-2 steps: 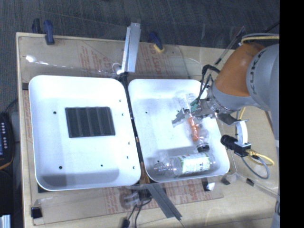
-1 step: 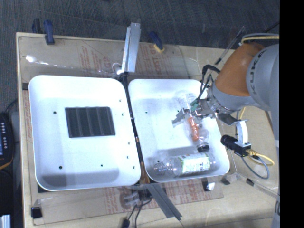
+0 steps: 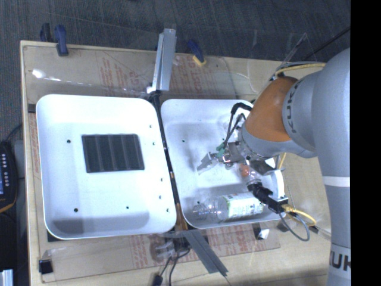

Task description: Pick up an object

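Over the right white bin (image 3: 178, 115), the two-finger gripper (image 3: 208, 161) hangs spread with nothing between its fingers; the clear plastic bottle (image 3: 229, 208) lies nearer, so closing there risks missing it

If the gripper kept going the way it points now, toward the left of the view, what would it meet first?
Likely bare floor of the right white bin, then that bin's left wall. The gripper points left and downward. The clear plastic bottle lies nearer the camera, off that line, though depth is hard to judge.

Two bins side by side on bench (image 3: 36, 70). Bottle (image 3: 232, 208) lies in right bin (image 3: 178, 124), near front wall. Gripper (image 3: 205, 161) above it.
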`<state>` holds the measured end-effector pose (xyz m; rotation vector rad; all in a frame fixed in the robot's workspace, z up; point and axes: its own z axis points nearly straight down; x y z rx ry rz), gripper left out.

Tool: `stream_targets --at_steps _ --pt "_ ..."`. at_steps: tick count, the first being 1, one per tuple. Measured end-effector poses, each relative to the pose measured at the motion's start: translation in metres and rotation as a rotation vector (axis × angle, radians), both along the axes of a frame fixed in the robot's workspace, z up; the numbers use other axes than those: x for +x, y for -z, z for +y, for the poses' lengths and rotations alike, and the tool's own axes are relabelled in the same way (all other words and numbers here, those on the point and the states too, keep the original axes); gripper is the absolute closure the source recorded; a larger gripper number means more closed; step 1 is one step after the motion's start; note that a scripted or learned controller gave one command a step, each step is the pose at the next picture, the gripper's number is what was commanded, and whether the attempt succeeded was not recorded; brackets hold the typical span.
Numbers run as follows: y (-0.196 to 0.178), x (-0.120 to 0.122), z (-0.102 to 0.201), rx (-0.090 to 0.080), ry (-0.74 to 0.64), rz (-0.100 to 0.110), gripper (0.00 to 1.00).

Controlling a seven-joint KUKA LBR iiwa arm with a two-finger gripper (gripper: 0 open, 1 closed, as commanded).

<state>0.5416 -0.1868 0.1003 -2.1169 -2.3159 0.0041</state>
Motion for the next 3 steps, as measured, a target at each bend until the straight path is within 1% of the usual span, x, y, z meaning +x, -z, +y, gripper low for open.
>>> stream_targets --at_steps 1,2,3 --pt "-0.063 -0.048 -0.024 0.0 -0.058 -0.003 0.0" --pt "-0.063 0.003 -0.023 0.0 -0.045 -0.002 0.0" --pt "-0.024 0.03 -0.013 0.001 -0.235 -0.002 0.0"
